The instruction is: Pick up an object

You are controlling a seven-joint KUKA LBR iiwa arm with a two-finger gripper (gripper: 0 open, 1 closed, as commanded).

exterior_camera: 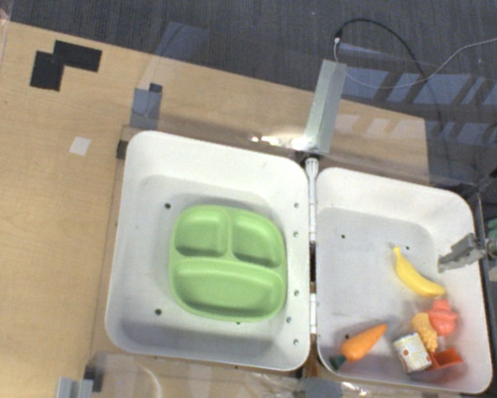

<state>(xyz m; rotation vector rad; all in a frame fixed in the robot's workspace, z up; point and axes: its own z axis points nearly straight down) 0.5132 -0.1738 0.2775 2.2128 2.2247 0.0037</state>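
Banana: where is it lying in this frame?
The banana lies in the right bin, toward its right side, just above the pink toy and up-right of the carrot. The gripper is up-right of it, apart.

Both white bins (pixel 235 167) and the wooden bench (pixel 35 222) are seen from one fixed camera, mounted above and tilted downward, at moderate distance

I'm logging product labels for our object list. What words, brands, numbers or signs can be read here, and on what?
None can be read.
The small carton in the right bin has red and white print, too small and blurred to read.
The black patches on the bench are plain shapes, not text.
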